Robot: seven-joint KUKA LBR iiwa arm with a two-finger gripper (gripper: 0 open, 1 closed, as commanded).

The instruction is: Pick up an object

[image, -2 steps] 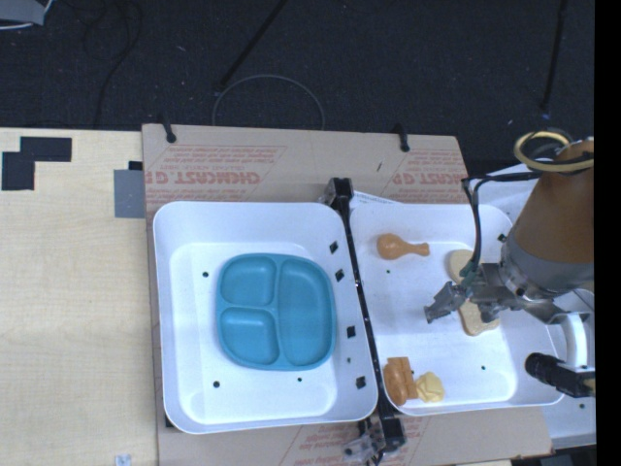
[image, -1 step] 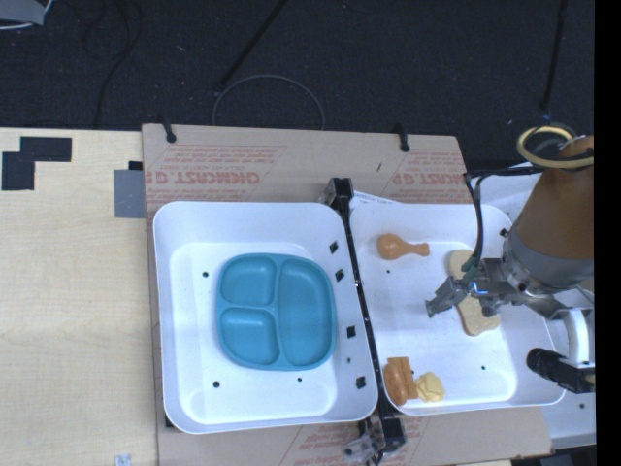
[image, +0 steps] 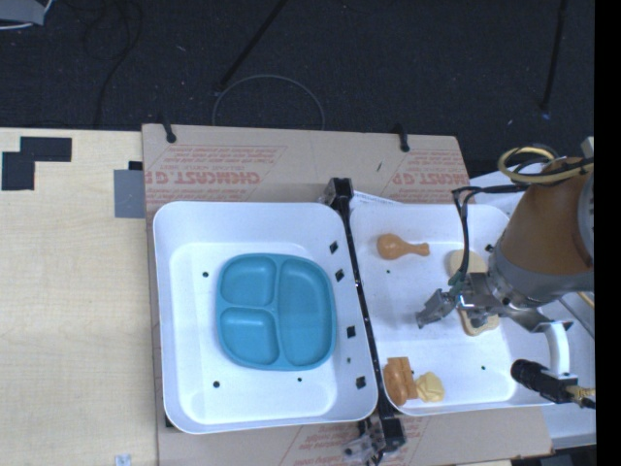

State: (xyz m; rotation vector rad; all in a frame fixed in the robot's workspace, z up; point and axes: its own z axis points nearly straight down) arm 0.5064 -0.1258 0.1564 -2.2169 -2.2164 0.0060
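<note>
My gripper [image: 438, 309] hangs low over the middle of the right bin [image: 441, 226], with the arm coming in from the right. A pale beige object [image: 479, 321] lies just right of the gripper, partly under the wrist. An orange drumstick-shaped toy [image: 401, 248] rests farther back and to the left. Beside the arm, a yellowish piece [image: 458, 260] peeks out. At the bin's front edge sits a brown and yellow toy [image: 409, 381]. Nothing shows held in the gripper.
The left bin [image: 184, 260] holds a blue divided plate [image: 275, 311]. A black divider [image: 351, 289] runs between the two bins. Cardboard lies under both bins, and cables trail at the right by the arm.
</note>
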